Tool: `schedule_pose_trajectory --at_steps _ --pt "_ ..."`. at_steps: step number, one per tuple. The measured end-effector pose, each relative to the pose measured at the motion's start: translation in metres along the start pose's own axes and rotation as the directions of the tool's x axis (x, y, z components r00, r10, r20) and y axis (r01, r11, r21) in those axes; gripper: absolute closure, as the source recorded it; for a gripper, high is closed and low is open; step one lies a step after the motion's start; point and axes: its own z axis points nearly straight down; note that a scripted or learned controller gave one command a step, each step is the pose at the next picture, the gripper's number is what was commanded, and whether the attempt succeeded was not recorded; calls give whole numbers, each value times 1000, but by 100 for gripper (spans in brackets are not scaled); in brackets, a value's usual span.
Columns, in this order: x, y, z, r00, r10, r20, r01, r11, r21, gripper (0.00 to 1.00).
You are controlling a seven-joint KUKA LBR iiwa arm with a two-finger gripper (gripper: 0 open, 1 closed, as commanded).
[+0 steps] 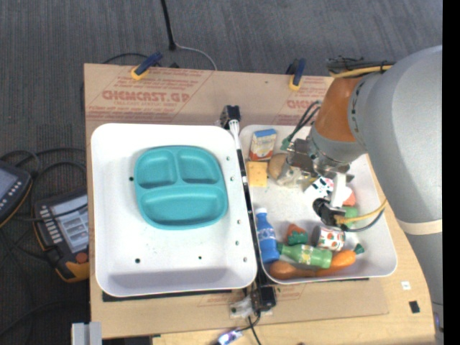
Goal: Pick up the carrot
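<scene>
The carrot [343, 260] is orange and lies along the near wall of the right bin [381, 261], partly under a green bottle [307, 254]. My gripper [291, 169] hangs over the far half of that bin, next to a tan item [278, 165], well behind the carrot. The grey wrist and orange band hide much of the gripper from above. Nothing of the carrot is at the gripper.
The right bin also holds a small carton [263, 143], a yellow block [256, 174], a blue bottle [266, 237] and a white can [331, 238]. A teal divided plate [180, 186] lies in the left bin [115, 264]. Cables loop beside the wrist.
</scene>
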Motion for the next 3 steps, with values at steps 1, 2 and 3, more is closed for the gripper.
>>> schedule_pose_trajectory --at_steps 1,2,3 --pt "-118 -38 -83 996 90 2 -90 996 9 100" --pt "-44 -101 4 964 266 1 -266 964 13 100" --pt "-48 -108 8 1000 29 3 -29 999 -14 100"
